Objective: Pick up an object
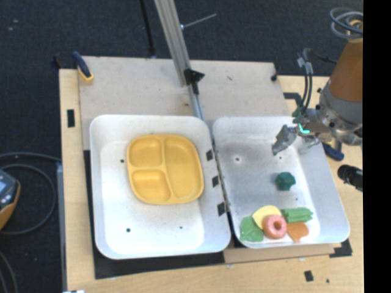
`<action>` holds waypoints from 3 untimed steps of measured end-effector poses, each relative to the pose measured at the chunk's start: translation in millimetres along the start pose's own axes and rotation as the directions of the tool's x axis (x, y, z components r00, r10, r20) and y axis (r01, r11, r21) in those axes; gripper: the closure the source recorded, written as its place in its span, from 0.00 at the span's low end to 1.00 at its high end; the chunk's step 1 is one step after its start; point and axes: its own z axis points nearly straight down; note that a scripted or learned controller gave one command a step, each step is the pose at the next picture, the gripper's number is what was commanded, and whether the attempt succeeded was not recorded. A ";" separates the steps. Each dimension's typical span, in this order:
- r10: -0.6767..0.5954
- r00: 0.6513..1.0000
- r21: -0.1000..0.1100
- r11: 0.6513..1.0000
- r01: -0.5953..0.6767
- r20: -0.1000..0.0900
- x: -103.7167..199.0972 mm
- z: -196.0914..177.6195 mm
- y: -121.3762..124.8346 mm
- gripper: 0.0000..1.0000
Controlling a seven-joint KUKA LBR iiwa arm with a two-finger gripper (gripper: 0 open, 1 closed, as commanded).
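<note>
Toys sit in the right bin's near corner, below the end effector; its grip I cannot tell.

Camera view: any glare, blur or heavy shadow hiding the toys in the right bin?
Camera view: light is even and soft, no glare on the right bin; the dark green piece and the toy cluster read clearly; the gripper looks slightly blurred.

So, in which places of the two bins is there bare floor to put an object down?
Right bin: bare floor between the left wall and the dark green piece, up to the far wall. Its near edge is crowded with toy food. Left bin: free strip along the near wall, below the yellow tray.
</note>
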 end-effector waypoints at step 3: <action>0.002 1.000 0.004 1.000 -0.002 -0.001 2.3 102.4 -6.8 0.00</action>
